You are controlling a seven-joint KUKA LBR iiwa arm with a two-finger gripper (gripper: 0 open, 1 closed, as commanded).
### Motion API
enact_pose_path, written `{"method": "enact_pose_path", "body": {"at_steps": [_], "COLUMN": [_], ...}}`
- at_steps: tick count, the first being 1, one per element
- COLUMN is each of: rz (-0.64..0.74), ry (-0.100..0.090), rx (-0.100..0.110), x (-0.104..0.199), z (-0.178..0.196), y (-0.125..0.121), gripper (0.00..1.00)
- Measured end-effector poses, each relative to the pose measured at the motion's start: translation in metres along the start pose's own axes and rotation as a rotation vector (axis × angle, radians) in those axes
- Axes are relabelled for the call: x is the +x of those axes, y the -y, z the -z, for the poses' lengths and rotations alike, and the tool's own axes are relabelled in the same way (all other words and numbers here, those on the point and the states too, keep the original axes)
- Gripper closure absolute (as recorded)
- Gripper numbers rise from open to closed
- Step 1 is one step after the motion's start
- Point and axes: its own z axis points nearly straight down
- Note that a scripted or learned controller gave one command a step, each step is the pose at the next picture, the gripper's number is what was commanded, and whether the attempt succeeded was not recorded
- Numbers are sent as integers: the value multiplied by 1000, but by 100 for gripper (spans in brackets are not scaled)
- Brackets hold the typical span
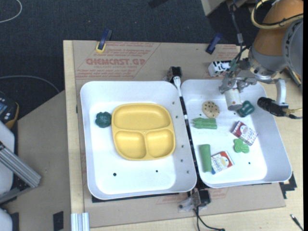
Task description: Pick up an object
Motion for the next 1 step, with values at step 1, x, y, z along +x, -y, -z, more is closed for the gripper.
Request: {"method": "enact_pose_path", "body": {"at_steps": [1], "rz": [1], "ry": [0], "rx": [0], "x": [9], "z": [56], "y": [3], "gripper": [100]}}
